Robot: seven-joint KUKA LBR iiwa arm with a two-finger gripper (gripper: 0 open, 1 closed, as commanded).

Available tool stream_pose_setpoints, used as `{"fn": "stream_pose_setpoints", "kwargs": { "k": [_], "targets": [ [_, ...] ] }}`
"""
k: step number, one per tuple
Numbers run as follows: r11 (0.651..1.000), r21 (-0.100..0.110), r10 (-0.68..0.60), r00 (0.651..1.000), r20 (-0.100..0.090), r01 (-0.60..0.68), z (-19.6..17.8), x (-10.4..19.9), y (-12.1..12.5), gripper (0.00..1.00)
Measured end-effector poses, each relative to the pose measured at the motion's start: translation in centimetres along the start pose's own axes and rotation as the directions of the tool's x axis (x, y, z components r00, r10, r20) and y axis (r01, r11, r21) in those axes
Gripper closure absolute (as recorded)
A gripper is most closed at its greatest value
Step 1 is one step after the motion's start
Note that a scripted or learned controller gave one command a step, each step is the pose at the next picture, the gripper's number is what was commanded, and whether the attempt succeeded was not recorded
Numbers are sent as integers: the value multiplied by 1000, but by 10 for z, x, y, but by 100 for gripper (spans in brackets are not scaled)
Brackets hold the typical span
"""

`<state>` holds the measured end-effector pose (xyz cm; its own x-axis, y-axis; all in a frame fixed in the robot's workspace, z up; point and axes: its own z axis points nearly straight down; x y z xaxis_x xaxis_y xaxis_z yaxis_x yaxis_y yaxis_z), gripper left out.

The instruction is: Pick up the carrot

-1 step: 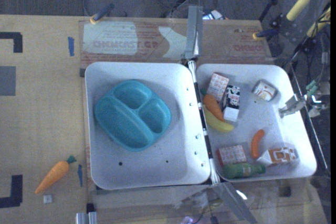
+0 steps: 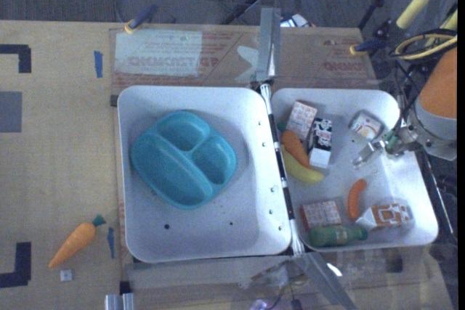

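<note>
An orange carrot (image 2: 293, 146) lies in the right bin (image 2: 414, 189) near its left wall, resting against a yellow banana (image 2: 304, 170). A smaller orange carrot-like piece (image 2: 355, 198) lies lower in the same bin. A third carrot (image 2: 73, 243) with a green top lies outside the bins on the bench at the lower left. My gripper (image 2: 369, 152) hangs over the right bin's upper right part, to the right of the first carrot and above the small orange piece. It touches neither, and nothing shows in its grasp.
The left bin (image 2: 138, 229) holds a blue divided plate (image 2: 184, 157). The right bin also holds several small cartons (image 2: 320, 143), a white packet (image 2: 365, 126), a green bottle (image 2: 336, 234) and an orange-white carton (image 2: 389, 215). A metal divider (image 2: 276, 163) separates the bins.
</note>
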<state>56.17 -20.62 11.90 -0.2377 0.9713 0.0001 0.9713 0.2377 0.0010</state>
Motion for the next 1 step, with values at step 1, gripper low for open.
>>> {"fn": "stream_pose_setpoints", "kwargs": {
  "k": [1],
  "targets": [
    [993, -3, -119, 993, 4, 119, -32, -28, 52, 0]
  ]
}}
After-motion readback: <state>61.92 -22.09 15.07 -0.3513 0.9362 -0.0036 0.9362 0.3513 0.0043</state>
